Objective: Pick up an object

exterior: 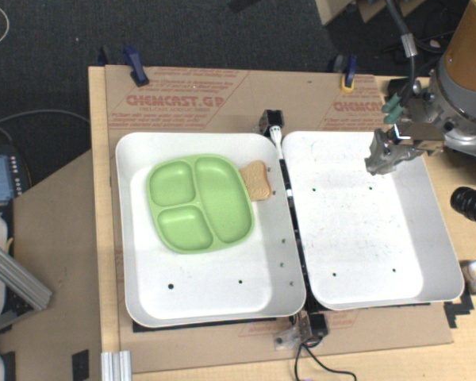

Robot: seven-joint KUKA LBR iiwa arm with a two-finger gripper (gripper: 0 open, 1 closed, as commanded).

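Green divided plate (200,205) and biscuit (257,180) sit in the left bin (143,292); the pincer (381,162), grip unreadable, risks closing on nothing.

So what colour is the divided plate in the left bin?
Light green: the three-compartment plastic plate shows clearly in the camera view.

Two white bins (143,236) side by side on cardboard-covered bench (182,94); blue clamp (135,66) at back edge.

Arm (460,62) enters from far right, orange band up top, wrist angled down-left. Gripper (378,163) hangs low at the far right, nothing visible between its tips.
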